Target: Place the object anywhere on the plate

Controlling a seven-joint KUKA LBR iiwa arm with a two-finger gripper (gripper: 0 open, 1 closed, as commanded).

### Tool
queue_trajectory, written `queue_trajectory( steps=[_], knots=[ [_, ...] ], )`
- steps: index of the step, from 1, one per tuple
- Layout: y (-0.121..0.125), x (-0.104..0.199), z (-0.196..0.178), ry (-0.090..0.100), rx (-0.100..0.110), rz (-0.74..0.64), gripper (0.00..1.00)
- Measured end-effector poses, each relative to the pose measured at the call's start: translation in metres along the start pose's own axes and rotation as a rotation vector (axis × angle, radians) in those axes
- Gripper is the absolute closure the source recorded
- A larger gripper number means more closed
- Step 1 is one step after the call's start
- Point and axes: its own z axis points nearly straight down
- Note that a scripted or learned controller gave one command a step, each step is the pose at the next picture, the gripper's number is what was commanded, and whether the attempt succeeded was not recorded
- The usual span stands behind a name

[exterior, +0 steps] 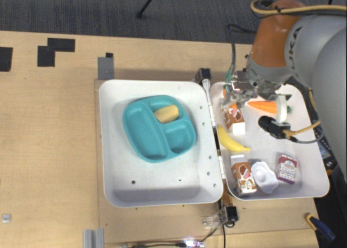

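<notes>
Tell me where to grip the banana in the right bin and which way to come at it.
Grip the banana across its thick middle, coming straight down from above. It lies flat and curved along the right bin's left wall, so the fingers would probably best close across its narrow width. A small carton sits close at its upper end, so the middle or lower half looks less crowded.

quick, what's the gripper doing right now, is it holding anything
Gripper: low over the right bin, above the small brown carton; whether it grips anything cannot be told.
</notes>
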Motion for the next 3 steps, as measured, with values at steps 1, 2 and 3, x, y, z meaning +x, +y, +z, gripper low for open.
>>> queue_trajectory(
  steps=[1, 2, 3],
  knots=[
    [-0.0279, 0.0839, -0.0455, 0.005, -0.017, 0.011, 1.00],
    [-0.0282, 0.0797, -0.0443, 0.001, -0.015, 0.017, 0.00],
    [-0.0282, 0.0797, -0.0443, 0.001, -0.015, 0.017, 0.00]
  ],
)
